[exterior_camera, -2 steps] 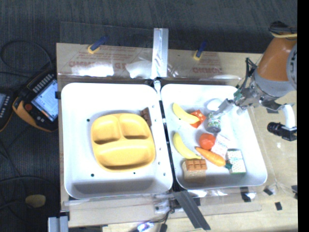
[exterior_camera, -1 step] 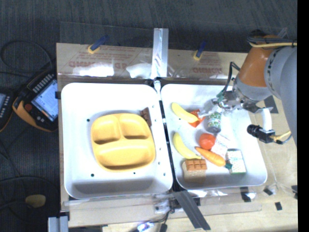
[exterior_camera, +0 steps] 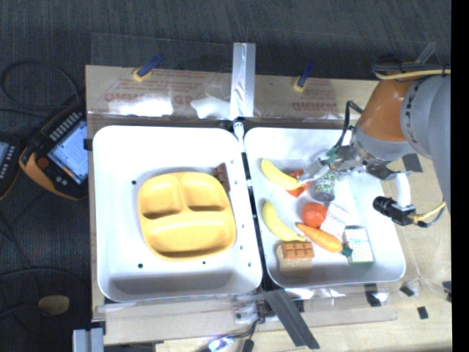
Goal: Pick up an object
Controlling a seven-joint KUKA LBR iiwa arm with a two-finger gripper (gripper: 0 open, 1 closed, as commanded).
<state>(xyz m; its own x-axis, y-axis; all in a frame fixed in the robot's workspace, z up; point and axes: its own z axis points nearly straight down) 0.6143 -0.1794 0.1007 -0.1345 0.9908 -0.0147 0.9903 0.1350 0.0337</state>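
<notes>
Two shallow white bins sit side by side; the right bin point(exterior_camera: 396, 270) holds two yellow bananas point(exterior_camera: 281, 174), an orange carrot point(exterior_camera: 319, 237) and a red tomato point(exterior_camera: 314, 214), clustered within reach. Arm's fingers point(exterior_camera: 331, 160) hover above them; their opening I cannot tell.

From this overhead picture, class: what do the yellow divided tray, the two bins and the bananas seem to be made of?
Yellow tray: likely moulded plastic, smooth and slightly glossy, with soft highlights along its compartment ridges.
Left bin and right bin: probably white plastic, with rounded corners and an even sheen.
Bananas and: uniform yellow and smooth, probably plastic toy food, though too small to be sure.
</notes>
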